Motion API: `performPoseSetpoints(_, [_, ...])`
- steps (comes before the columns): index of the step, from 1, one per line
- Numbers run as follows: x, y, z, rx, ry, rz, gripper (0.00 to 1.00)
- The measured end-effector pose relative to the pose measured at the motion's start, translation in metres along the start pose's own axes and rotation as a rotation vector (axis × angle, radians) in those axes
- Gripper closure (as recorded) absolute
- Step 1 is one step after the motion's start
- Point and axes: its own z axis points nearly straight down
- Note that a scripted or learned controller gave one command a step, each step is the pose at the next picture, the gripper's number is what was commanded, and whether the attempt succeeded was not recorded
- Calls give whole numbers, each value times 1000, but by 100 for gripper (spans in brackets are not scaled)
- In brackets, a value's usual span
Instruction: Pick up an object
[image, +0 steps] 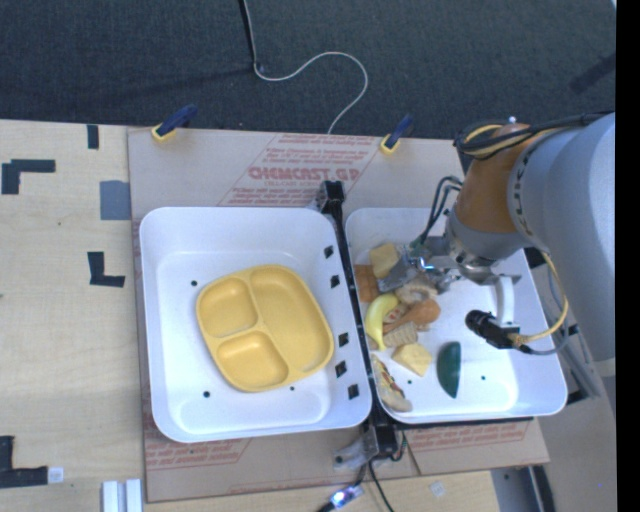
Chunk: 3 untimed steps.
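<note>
1. Two shallow white bins sit side by side on the desk (60, 230), on a sheet of brown cardboard (290, 170) held at its far edge by two blue and yellow clamps (173, 122).
2. The left bin (160, 300) holds a yellow divided tray (264, 326) with three compartments, lying flat near the middle.
3. The right bin (520, 385) holds a heap of toy food along its left side: a yellow banana (376, 320), a brown bread-like piece (420, 312), a pale yellow wedge (412, 359), a tan round piece (385, 258) at the far end, and a flat tan piece (390, 385) at the near end.
4. A dark green piece (450, 367) lies apart from the heap, nearer the middle of the right bin.
5. The grey arm (570, 190) with its orange band (492, 195) reaches in from the right, over the far part of the right bin.
6. The jaws (412, 266) are down at the far end of the heap, just beside the tan round piece and above the bread-like piece.
7. I cannot tell whether the jaws are wide or narrow, nor whether anything sits between them.
8. A white cable (320, 65) runs across the dark floor (120, 50) beyond the desk.
</note>
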Motion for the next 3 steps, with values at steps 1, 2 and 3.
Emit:
performPoseSetpoints(1, [0, 0, -11, -1, 0, 0, 100])
performPoseSetpoints(2, [-2, -3, -72, -4, 1, 2, 100])
performPoseSetpoints(3, [0, -4, -115, -5, 1, 1, 100])
